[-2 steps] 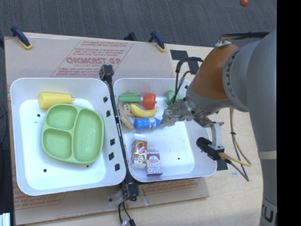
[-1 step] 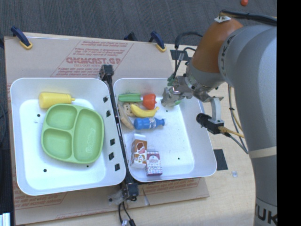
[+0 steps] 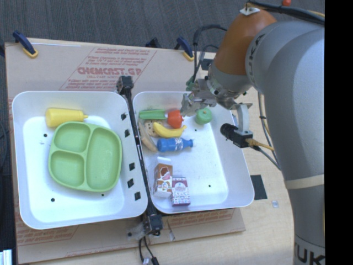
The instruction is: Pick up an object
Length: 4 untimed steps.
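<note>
My gripper [image 3: 190, 105] hangs over the far end of the right bin [image 3: 234, 173], just beside the red tomato [image 3: 175, 118] and green round piece [image 3: 203, 115]. I cannot tell its state from this angle. Banana [image 3: 167, 130], blue bottle [image 3: 174, 144] and two cartons [image 3: 171, 185] lie in the same bin. Left bin [image 3: 27, 164] holds a green divided plate [image 3: 85, 156] and yellow bottle [image 3: 64, 116].

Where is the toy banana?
The banana lies in the right bin, near its far end, just above the blue bottle and below the red tomato.
</note>
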{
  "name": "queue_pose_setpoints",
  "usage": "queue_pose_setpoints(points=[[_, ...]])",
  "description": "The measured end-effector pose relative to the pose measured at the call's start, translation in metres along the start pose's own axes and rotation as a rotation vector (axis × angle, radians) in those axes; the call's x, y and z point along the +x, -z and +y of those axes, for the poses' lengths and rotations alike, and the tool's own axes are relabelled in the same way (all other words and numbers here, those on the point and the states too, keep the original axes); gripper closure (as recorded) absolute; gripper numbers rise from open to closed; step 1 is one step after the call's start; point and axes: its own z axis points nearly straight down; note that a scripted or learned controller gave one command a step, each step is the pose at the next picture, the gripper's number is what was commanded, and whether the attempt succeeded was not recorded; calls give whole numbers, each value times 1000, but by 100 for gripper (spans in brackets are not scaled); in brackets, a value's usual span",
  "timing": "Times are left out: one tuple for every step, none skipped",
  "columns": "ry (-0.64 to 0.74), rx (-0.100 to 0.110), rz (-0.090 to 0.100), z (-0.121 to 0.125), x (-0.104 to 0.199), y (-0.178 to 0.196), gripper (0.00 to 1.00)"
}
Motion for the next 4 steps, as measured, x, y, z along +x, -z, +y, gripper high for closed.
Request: queue_pose_setpoints(points=[[1, 5, 0, -150, 34, -6, 100], [1, 4, -1, -150, 34, -6, 0], [1, 6, 1, -129, 30, -107, 0], [6, 6, 0, -128, 30, -96, 100]])
